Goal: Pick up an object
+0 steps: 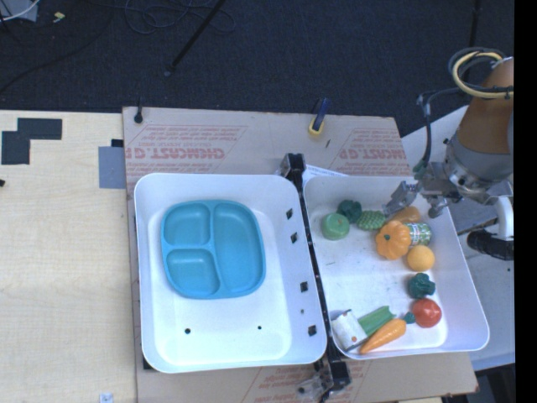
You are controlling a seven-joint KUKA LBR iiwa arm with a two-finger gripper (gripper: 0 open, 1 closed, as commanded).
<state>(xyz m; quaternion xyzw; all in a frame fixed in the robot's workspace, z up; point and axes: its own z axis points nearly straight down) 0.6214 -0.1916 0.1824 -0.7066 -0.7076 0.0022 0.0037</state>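
A blue divided tray (213, 249) lies in the left bin (151, 326); right of centre, toy food crowds the right bin (470, 326). At right, the gripper (417, 196), fingers apart, hangs above the orange pumpkin (393, 240) in approach; next, descend and close

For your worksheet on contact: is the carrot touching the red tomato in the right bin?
Apart. The camera view shows a strip of white bin floor between the carrot and the tomato.
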